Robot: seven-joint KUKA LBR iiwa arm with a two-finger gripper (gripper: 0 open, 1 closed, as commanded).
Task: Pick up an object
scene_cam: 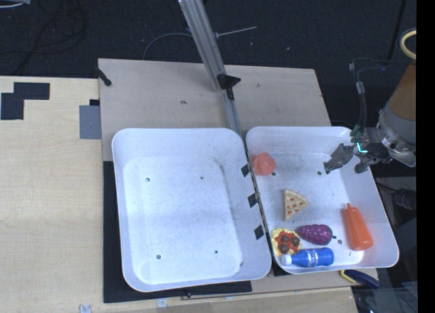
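At the right edge of the frame we see the gripper (351, 158) hanging over the upper right part of the right bin (307, 137), its two dark fingers spread apart with nothing between them. Below it in that bin lie a pink ball (264, 164) by the left wall, a pizza slice (294, 204) near the middle, and an orange bottle (356, 227) at lower right. Along the bottom we find purple grapes (315, 233), a blue bottle (311, 258) and a small round pizza (286, 241). Beside it sits the left bin (178, 140).
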